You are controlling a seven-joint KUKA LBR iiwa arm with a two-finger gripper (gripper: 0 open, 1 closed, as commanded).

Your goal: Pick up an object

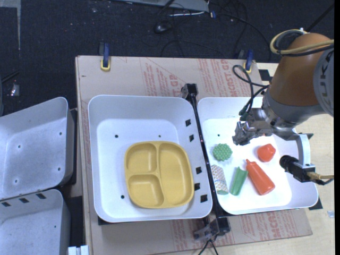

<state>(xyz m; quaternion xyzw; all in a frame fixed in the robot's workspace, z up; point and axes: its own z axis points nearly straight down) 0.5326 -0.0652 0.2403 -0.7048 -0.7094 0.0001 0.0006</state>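
Candidate objects lie in the right bin [303, 198]. Nearest the gripper [242, 135] is a green bumpy ball [222, 152], just below and to its left. Further below the ball lie a green cylinder [238, 180] and a patterned silver piece [218, 178], close beside each other; right of the cylinder lie an orange bottle-shaped toy [260, 177] and, above it, a small red-orange round object [266, 152]. The gripper hangs over the bin's upper middle with nothing visible between its tips; whether they are apart or together cannot be told. A good pick probably favours the ball, which stands clear of its neighbours: centre over it, then descend straight. The left bin [101, 142] holds a yellow compartment plate [159, 173].
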